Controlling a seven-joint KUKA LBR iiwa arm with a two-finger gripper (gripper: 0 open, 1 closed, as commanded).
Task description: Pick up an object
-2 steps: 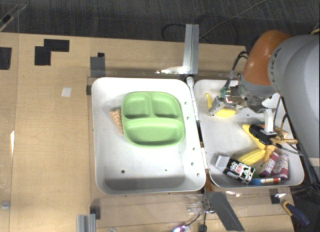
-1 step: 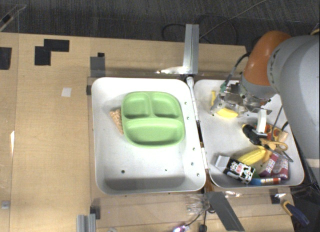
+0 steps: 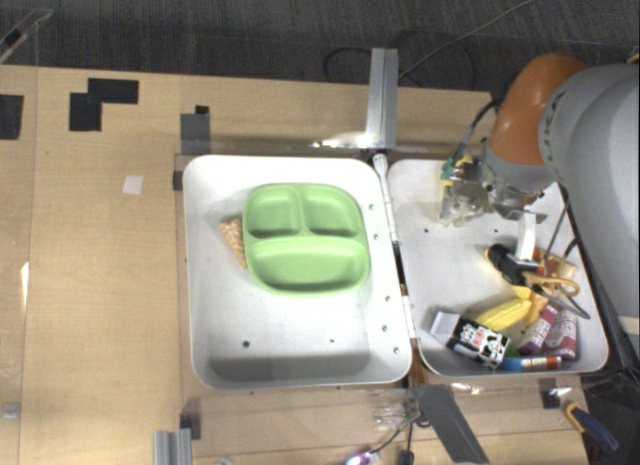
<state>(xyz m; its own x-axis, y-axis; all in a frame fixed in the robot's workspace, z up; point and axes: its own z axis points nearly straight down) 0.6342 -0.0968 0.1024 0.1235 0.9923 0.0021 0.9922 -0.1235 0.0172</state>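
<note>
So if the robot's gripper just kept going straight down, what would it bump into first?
Probably the bare white floor of the right bin. The gripper points down over it, well clear of the pile, though depth is hard to judge.

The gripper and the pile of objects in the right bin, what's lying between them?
Nothing: the camera view shows bare white bin floor between the gripper and the pile.

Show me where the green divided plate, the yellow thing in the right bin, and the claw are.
green divided plate (image 3: 303, 236): camera view, on the ridge between its compartments.
yellow thing (image 3: 507, 311): camera view, on its middle, among the clutter in the right bin.
claw (image 3: 458, 207): camera view, at its tips over the right bin.
</note>
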